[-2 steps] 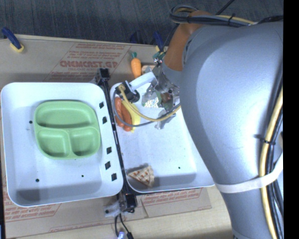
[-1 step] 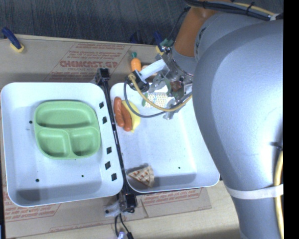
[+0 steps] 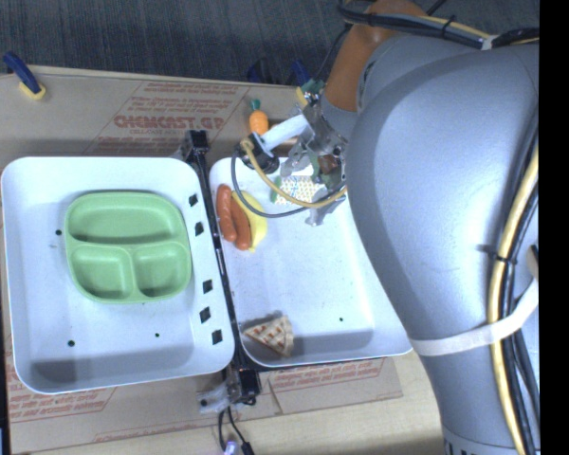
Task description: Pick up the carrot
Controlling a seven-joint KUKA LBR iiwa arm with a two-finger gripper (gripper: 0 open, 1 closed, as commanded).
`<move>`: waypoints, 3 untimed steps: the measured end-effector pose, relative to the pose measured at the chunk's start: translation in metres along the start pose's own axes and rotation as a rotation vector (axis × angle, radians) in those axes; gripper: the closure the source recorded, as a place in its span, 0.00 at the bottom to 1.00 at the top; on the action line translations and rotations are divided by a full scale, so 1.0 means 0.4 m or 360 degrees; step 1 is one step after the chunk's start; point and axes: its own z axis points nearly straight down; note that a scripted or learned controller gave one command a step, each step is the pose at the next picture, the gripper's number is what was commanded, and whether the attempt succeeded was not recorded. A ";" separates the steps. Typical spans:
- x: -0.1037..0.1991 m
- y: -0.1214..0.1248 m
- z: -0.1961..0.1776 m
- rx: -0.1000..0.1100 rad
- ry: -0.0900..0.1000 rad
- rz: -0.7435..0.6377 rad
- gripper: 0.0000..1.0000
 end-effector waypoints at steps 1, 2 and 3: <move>0.013 0.029 0.030 -0.0003 0.0003 0.0010 0.00; 0.001 0.067 0.275 0.0007 -0.0007 0.0026 0.00; 0.014 0.005 0.019 0.0001 0.0006 -0.0042 0.00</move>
